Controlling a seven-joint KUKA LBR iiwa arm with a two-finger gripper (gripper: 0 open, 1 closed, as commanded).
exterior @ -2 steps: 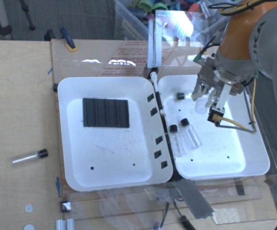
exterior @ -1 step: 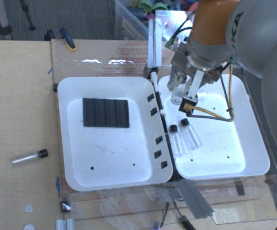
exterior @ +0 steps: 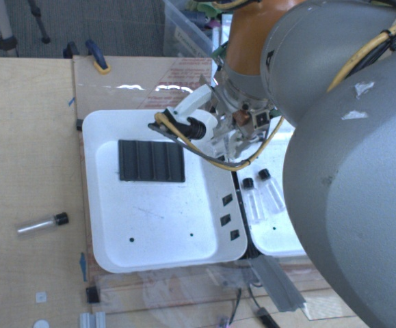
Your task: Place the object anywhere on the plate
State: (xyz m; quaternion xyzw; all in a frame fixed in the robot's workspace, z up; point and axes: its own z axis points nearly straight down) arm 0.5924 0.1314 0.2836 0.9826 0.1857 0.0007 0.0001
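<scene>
The plate, a black ribbed rectangle, lies flat in the upper half of the left bin, with nothing on it. The gripper hangs right of the plate, over the seam between the left bin and the right bin, beneath the orange band of the arm. Cables and the wrist housing mask the gripper, so whether it is released, clenched or grasping anything cannot be determined. Two clear tubes with black caps lie side by side on the floor of the right bin, right of and slightly below the plate, apart from the gripper. A third tube of the same kind lies on the bare bench, left of and below the plate, outside the left bin. Three small black marks sit in a column on the left bin's rim, right of and below the plate. A blue clamp rests above and left of the plate, at the edge of the sheet under the bins.
</scene>
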